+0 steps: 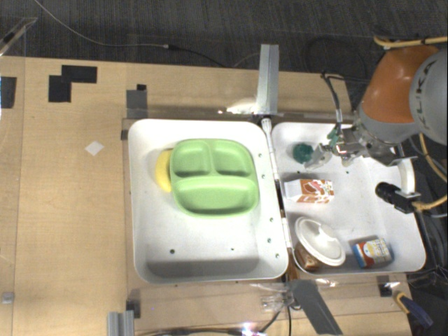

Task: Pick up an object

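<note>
Teal obj (pixel 302 152) just left of fingers (pixel 326 152); prob. not gripped

Two white bins: the left bin (pixel 147 208) holds one green divided tray (pixel 212 176) and one yellow item (pixel 162 171). The right bin (pixel 364 201) holds one teal object (pixel 302 152), one carton (pixel 314 190), one white bowl (pixel 320 241), one can (pixel 370 252).

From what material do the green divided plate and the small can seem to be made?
The green divided plate looks like moulded plastic, matte: even colour, soft rounded ridges, no sharp glints. The small can appears to be metal with a blue printed label; its pale end looks metallic, but it is too small to be sure.
</note>
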Robot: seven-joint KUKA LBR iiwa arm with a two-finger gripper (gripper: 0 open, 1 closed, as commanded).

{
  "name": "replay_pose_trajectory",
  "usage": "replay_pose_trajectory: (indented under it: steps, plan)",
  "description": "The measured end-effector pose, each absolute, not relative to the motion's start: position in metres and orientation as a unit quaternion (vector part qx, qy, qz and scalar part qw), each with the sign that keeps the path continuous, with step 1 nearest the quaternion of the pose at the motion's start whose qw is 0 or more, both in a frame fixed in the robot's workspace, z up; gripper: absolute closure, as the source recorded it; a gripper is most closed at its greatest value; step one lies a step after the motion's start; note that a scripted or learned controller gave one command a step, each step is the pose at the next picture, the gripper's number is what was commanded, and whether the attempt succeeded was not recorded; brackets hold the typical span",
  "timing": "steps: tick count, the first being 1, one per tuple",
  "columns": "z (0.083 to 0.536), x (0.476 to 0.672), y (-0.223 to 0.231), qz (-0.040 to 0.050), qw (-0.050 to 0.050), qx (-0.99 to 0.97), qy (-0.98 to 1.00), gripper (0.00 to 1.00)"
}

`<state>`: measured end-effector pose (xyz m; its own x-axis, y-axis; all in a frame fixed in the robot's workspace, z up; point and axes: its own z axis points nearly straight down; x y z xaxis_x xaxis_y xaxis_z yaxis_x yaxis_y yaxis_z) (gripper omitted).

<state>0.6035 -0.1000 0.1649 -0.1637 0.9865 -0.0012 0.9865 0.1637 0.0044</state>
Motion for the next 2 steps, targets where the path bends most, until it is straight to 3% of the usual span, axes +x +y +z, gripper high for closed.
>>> replay_pose_trajectory:
  steps: [1,2]
  plan:
    - [0.110,0.654,-0.090,0.0015,0.002,0.635,0.773,0.00]
    - [0.087,0.669,-0.093,0.0019,0.003,0.645,0.764,0.00]
